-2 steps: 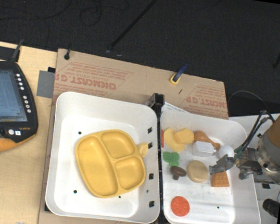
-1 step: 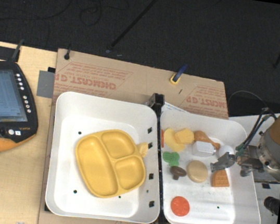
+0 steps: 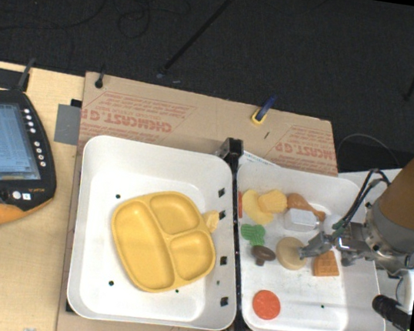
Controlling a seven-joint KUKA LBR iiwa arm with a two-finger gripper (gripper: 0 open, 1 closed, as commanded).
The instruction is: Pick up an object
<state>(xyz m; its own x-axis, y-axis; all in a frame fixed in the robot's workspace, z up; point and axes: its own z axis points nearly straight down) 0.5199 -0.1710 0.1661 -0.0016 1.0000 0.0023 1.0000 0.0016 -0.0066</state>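
Pincer (image 3: 317, 248) tips just beside tan round piece (image 3: 290, 253), perhaps touching; spread unclear.

A robotics lab, clearly: left of the gripper (image 3: 317, 247), a teach pendant (image 3: 1, 159) lies on the bench beside cardboard-backed white bins (image 3: 103, 183), cables trailing over dark floor behind.
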